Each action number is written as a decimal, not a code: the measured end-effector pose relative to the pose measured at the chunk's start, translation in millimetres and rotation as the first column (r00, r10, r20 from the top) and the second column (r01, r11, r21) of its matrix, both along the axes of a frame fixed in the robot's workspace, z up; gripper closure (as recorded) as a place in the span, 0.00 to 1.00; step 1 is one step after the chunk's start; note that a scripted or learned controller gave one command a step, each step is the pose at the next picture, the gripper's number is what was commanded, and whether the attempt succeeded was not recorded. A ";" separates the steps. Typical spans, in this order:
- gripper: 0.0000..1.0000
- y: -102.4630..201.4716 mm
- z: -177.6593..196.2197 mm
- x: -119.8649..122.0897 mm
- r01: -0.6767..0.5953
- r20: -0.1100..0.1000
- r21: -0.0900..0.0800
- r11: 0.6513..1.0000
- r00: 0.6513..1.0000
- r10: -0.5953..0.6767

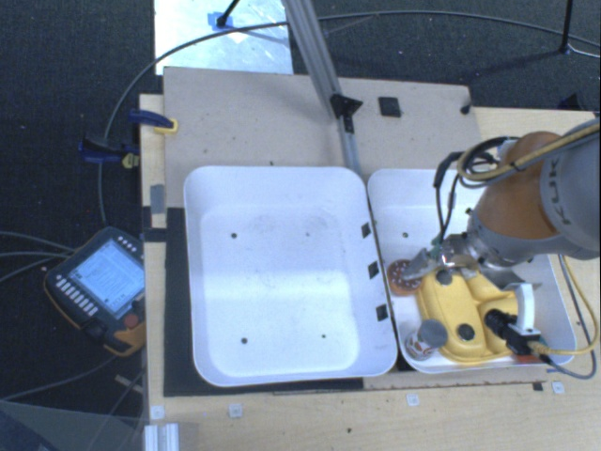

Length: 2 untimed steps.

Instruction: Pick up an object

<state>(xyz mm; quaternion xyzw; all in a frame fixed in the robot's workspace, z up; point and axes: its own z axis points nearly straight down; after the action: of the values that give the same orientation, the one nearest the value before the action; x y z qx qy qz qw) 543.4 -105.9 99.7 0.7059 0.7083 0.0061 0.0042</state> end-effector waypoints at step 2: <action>1.00 -1.0 57.1 -4.1 -0.001 -0.010 -0.004 1.000 1.000 0.001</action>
<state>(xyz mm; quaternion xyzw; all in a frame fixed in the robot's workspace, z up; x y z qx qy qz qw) 539.3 -106.9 156.8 0.7056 0.7086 0.0013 0.0020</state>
